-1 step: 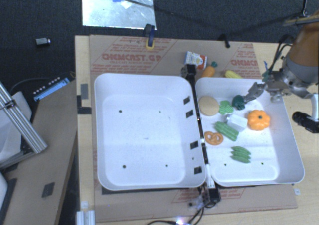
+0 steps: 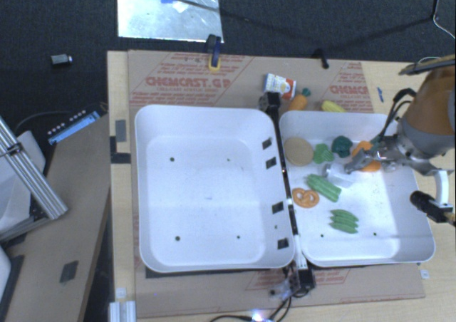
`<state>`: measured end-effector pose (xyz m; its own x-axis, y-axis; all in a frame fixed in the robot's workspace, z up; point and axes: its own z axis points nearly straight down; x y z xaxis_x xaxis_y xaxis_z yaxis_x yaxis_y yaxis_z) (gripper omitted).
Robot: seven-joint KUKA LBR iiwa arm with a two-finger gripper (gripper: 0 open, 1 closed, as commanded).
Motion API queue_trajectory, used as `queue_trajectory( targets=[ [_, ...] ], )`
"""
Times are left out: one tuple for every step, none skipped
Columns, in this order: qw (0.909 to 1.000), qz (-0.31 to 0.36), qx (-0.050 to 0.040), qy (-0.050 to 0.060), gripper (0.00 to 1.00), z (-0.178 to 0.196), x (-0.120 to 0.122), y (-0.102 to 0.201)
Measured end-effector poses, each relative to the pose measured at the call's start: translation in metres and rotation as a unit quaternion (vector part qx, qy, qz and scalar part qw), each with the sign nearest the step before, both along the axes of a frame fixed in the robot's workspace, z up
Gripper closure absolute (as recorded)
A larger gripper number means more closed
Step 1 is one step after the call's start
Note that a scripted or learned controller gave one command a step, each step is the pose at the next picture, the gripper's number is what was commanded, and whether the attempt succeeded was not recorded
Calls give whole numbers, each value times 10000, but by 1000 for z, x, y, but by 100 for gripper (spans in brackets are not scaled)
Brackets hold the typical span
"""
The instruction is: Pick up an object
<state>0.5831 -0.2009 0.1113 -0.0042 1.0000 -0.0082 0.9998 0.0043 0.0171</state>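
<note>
arm (image 2: 427, 125): grey, orange band | black cable | tool (image 2: 350, 167): grey metal

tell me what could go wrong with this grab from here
1. The gripper is low in the right bin amid a tight cluster: orange piece, dark green toy, light green toy. It may catch two things, or knock one aside.
2. Its tip lies beside the orange piece, not clearly around it, so it may well close on nothing.
</note>
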Motion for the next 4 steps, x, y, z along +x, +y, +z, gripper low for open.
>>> queue_trajectory(
  targets=[
    [10000, -15, 38, -52, 0, -14, 44, 67],
    [9998, -53, 12, 176, 0, -16, 67, 110],
    [9993, -80, 77, 364, 0, -17, 79, 105],
    [9998, -44, 140, 169, 0, -17, 67, 81]
  ],
)
